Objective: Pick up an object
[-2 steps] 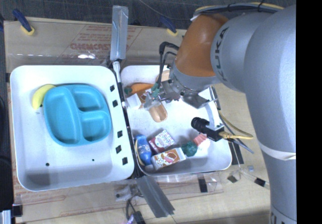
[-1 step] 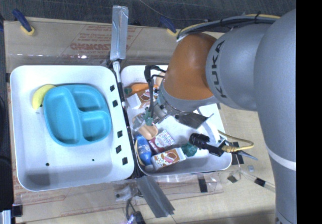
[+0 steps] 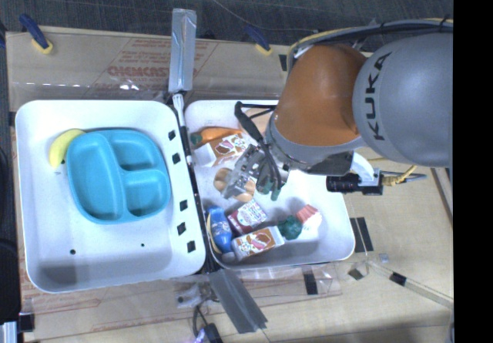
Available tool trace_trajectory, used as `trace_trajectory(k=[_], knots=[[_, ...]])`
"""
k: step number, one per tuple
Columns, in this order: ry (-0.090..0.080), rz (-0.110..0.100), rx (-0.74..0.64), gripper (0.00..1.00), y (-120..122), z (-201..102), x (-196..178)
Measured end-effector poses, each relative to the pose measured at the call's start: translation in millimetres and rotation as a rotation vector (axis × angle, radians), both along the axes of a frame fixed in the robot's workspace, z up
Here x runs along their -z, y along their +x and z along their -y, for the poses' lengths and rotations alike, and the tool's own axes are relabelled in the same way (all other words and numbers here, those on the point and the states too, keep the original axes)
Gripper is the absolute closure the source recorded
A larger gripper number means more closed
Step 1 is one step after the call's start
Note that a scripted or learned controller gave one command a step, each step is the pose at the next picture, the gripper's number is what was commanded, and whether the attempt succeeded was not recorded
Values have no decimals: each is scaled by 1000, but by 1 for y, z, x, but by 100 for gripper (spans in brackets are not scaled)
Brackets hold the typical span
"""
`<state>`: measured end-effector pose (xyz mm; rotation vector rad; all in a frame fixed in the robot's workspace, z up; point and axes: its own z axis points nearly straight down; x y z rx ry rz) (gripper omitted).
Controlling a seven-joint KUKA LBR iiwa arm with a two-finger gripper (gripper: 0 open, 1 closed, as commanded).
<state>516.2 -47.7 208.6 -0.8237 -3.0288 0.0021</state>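
We look down on two shallow white bins side by side on the tabletop (image 3: 400, 311). The arm (image 3: 385, 102) enters from 3 o'clock, its grey body and orange band covering the upper right part of the right bin (image 3: 335, 245).

The gripper (image 3: 254, 176) hangs over the middle of the right bin, pointing toward 8 o'clock. Its metal fingers (image 3: 245, 166) stand slightly apart, and we see nothing clamped between them. Directly beneath and at 9 o'clock of the tips lies a tan, rounded object (image 3: 226, 179); whether the tips touch it we cannot tell.

The other candidates for picking lie around the gripper. At 11 o'clock sits a small brown-and-white carton (image 3: 223, 149), with an orange object (image 3: 214, 134) just beyond it by the bin's upper left corner. At 6 o'clock lies a white packet with a dark red label (image 3: 248, 216). Below that, along the near wall, a second carton (image 3: 256, 242) lies on its side. At 7 o'clock a blue object (image 3: 219, 230) rests against the left wall. At 5 o'clock we find a green object (image 3: 290, 229) touching a white-and-red item (image 3: 308, 216).

The left bin (image 3: 46, 257) holds a blue divided tray (image 3: 119, 174) in its upper half. A yellow banana (image 3: 62, 146) lies at the tray's 10 o'clock, partly tucked under its edge.
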Motion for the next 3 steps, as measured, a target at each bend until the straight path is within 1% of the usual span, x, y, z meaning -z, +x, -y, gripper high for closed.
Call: trace_trajectory(k=[1, 2, 3], knots=[[1, 0, -219, 100, 28, -46, -1], [2, -5, -238, 100, -27, -11, 21], [3, -3, -530, 100, -39, -32, 12]])
